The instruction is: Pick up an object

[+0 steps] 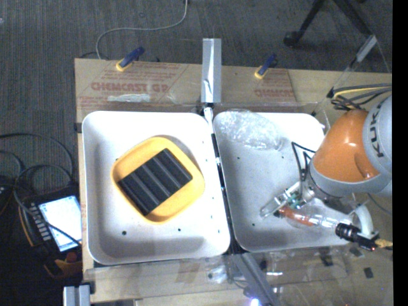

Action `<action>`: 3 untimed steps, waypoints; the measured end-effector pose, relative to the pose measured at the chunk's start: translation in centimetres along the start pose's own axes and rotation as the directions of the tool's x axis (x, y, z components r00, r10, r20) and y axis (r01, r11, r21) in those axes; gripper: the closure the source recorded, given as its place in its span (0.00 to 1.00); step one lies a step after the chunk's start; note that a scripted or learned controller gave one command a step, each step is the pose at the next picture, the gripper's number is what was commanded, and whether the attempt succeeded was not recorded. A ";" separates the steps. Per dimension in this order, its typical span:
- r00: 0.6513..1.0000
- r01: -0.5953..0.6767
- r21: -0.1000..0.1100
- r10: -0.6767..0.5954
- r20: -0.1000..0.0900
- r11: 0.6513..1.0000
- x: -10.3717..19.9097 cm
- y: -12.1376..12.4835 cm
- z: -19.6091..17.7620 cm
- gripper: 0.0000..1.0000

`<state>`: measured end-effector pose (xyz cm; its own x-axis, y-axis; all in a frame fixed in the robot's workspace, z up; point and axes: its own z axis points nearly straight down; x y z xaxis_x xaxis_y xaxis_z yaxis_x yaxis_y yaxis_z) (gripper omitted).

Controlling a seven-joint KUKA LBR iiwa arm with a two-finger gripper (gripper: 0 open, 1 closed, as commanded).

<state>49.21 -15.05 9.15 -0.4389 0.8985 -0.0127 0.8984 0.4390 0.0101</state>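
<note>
- The yellow tray (pixel 159 179), with a black ribbed insert, lies flat and turned askew mid-floor in the left bin (pixel 102 129), free on every side for a grasp.
- A crumpled clear plastic bag (pixel 254 131) sits at 12 o'clock in the right bin (pixel 255 228), against the rim.
- The hand (pixel 285 204) hangs low over the right bin's 4 o'clock area, well apart from both things; whether it is open or closed I cannot tell.
- The bins sit side by side on the bench (pixel 89 75), presumably keeping both within the arm's (pixel 347 155) reach.
</note>
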 end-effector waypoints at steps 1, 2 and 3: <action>0.986 -0.165 0.010 0.165 -0.011 0.986 -1.2 1.6 -0.2 0.00; 0.974 0.226 -0.007 -0.226 0.004 0.974 -0.5 0.0 -0.1 0.00; 0.974 0.227 -0.009 -0.227 -0.001 0.974 -0.3 0.2 -1.1 1.00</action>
<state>49.51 -15.22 10.22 -0.6317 0.7751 -0.0135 0.7750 0.6318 0.0156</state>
